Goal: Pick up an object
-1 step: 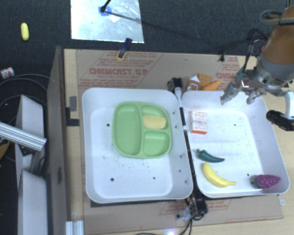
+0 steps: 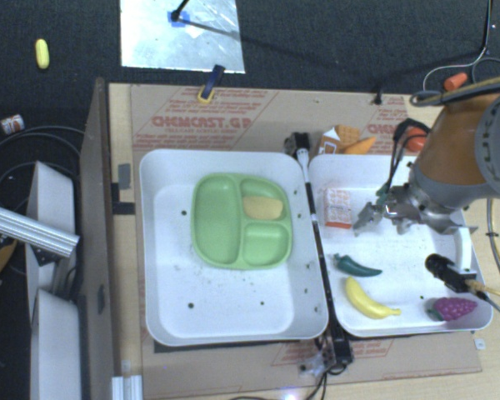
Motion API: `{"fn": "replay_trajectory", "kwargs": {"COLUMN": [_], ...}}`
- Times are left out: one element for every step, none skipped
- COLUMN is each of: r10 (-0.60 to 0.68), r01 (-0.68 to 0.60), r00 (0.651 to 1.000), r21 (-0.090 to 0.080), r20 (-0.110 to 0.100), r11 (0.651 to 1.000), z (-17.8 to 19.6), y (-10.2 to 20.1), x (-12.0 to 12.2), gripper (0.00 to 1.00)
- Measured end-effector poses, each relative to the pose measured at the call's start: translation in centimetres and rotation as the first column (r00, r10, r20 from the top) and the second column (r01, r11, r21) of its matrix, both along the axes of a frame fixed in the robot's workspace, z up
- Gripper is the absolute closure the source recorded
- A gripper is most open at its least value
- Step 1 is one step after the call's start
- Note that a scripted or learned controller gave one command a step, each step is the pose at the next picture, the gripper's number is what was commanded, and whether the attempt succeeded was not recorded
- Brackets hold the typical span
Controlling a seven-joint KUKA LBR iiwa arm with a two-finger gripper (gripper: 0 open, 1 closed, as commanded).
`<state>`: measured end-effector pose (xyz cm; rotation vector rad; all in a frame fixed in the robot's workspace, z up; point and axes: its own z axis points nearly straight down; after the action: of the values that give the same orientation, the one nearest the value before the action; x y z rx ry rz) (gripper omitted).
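Note:
My gripper (image 2: pixel 385 219) hangs over the middle of the right bin (image 2: pixel 400 167), its two metal fingers spread apart and nothing between them. A white packet with red print (image 2: pixel 337 206) lies just left of it. Below it lie a dark green pepper (image 2: pixel 357 266), a yellow banana (image 2: pixel 369 299) and, in the bin's near right corner, purple grapes (image 2: pixel 454 308). In the left bin (image 2: pixel 171 307) sits a green divided plate (image 2: pixel 233 223) with a yellow piece (image 2: pixel 263 207) in its upper right compartment.
Orange items (image 2: pixel 357 144) lie on the cardboard behind the right bin. A black-and-white tool (image 2: pixel 301 147) rests at the top of the divider between the bins. A yellow-and-blue clip (image 2: pixel 209 84) sits further back.

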<state>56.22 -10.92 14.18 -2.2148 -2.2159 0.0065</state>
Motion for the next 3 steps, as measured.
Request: {"fn": "replay_trajectory", "kwargs": {"r10": [0.0,0.005,0.0], "r01": [0.0,-0.005,0.0], "r00": [1.0,1.0,1.0], "r21": [-0.001,-0.005,-0.001], "r20": [0.006,0.019,0.003], "r11": [1.0,1.0,1.0], "z": [-6.0,-5.6,-5.7], "y": [2.7,1.4,-1.8], "x": [-3.9,5.6,7.4], "gripper": [0.0,0.0,0.0]}}
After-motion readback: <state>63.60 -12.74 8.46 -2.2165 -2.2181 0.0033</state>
